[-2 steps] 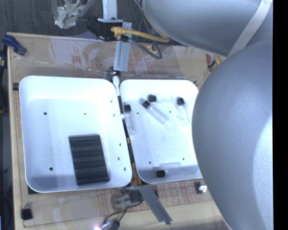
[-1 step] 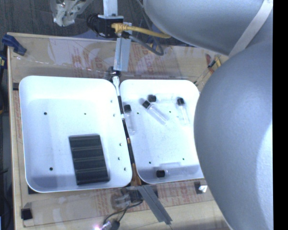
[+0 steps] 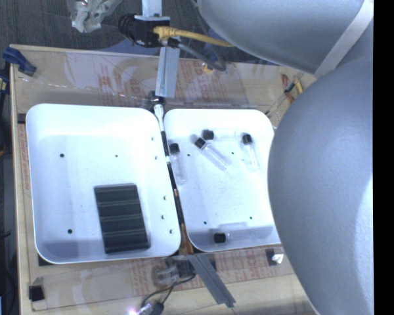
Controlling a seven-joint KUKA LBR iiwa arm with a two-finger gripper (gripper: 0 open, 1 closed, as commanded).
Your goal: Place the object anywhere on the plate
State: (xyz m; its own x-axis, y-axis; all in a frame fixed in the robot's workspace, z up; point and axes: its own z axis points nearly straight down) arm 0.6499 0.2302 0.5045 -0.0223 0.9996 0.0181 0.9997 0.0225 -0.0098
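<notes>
— From the camera above the counter (image 3: 98,77), what do you make out?

— Two white bins side by side. The left bin (image 3: 59,176) has a dark ribbed slab (image 3: 121,218) lying flat near its front wall. I take that for the plate. The right bin (image 3: 207,202) holds the small stuff: clear tubes with black caps.

— How many?

— Four, I'd say. One tube (image 3: 215,153) lies at a slant near the back, with a second black cap touching its capped end. Another tube (image 3: 248,148) lies just beside it to the right. A third tube (image 3: 176,163) lies along the wall next to the left bin, and a fourth tube (image 3: 223,233) sits against the front wall. Which one is meant, I can't tell.

— And the arm?

— The grey arm (image 3: 322,176) bulks over the right side and covers the edge of the right bin. How the pincer stands, open or shut, or holding anything, I cannot tell from here.

— So nothing is on the plate.

— Its ribbed top looks bare, and the tubes are all well apart from it, a bin away.

— How would a tube handle?

— Light, I'd guess, and stiff, but smooth and round, so likely to roll or squirt out of a pinch. I'd close across the middle of the barrel, square to its length. The slanted one stands clear of the walls and looks the easiest. The two against the walls leave little room. On the plate, the ribs might keep it from rolling.
</notes>
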